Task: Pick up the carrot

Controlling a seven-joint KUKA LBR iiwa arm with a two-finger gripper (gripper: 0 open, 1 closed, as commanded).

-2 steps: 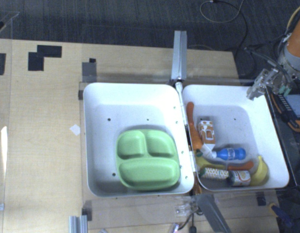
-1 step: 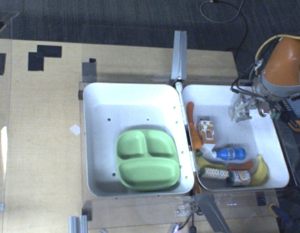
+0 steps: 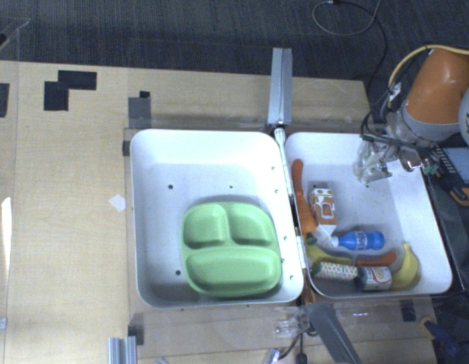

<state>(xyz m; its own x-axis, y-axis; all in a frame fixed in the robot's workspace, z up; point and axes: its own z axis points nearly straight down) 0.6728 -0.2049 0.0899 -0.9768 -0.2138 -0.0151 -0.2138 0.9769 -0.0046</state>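
Nearest the onlooker, along the front wall of the right bin [image 3: 439, 279], lies a cluster of items: a yellow banana [image 3: 408, 267] curved at the right corner, a small can [image 3: 375, 277] just beside it, and a flat dark packet [image 3: 336, 270] to the left; a blue-and-white bottle [image 3: 357, 241] rests on its side just behind these. In the left bin [image 3: 143, 203], a green divided tray [image 3: 231, 247] sits toward the front, upside unclear from this angle; it touches nothing else. Further back in the right bin, a small orange-and-white carton [image 3: 323, 205] stands near the divider; the carrot [image 3: 301, 197] lies lengthwise against the left wall of the right bin, tip toward the rear, just beside the carton. At the far right of the right bin, the gripper [image 3: 373, 167] hangs above bare bin floor, well apart from the carrot; the fingers appear blurred, so whether they are apart or together cannot be determined; nothing is visibly held. Above it, the arm [image 3: 439, 89] shows its orange band.
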